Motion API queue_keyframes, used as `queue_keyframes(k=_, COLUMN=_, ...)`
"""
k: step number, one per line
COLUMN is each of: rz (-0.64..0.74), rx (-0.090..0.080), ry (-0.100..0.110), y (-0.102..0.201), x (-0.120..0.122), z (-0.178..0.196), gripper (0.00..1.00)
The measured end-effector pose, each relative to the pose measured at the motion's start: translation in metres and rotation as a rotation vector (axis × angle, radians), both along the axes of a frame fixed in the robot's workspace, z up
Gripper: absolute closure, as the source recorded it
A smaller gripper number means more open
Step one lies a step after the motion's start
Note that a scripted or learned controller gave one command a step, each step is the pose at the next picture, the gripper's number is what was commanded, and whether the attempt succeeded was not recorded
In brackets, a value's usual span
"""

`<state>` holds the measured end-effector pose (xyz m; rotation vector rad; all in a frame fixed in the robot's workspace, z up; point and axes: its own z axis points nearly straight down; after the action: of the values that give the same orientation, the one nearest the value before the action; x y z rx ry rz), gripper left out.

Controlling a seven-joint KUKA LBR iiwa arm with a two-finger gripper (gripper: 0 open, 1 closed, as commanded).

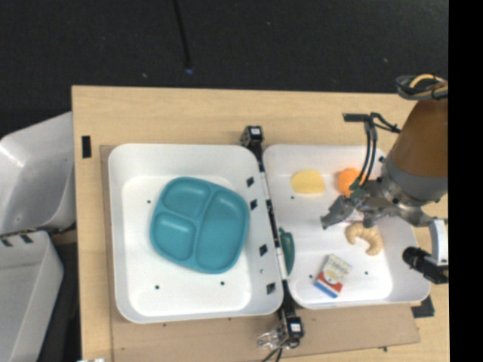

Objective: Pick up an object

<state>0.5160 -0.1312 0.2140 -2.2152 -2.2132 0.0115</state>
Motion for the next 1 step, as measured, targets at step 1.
queue_keyframes(k=1, rz=0.003, rx=-0.002, ry=-0.012, y=0.0002, x=0.0028, z=0.0060, gripper=0.00)
